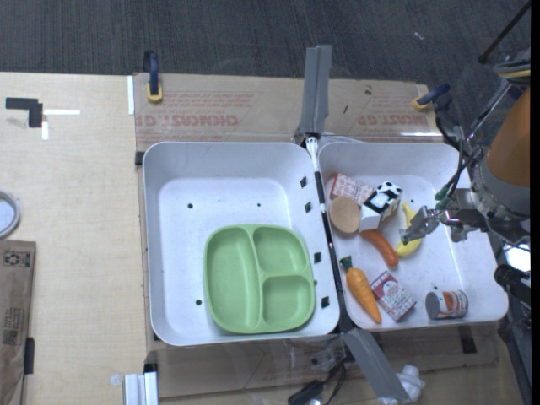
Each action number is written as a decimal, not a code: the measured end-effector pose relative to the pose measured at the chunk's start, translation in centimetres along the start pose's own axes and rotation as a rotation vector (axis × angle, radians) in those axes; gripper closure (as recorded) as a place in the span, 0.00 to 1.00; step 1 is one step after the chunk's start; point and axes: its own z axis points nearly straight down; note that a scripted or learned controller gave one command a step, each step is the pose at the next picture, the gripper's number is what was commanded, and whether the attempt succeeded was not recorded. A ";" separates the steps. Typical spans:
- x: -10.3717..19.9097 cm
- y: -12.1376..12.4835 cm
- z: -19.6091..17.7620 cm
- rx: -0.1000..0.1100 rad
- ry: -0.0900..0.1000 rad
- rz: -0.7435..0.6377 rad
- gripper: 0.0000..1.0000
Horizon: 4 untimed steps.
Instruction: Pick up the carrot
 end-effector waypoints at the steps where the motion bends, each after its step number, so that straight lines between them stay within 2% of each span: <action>1: 1.1 -0.8 13.3 -0.004 -0.001 -0.257 0.00; 2: 1.4 1.6 14.2 -0.008 -0.005 -0.433 0.00; 3: 1.4 1.6 13.4 -0.006 -0.004 -0.429 1.00; 4: 8.9 0.4 4.4 -0.003 -0.002 -0.520 1.00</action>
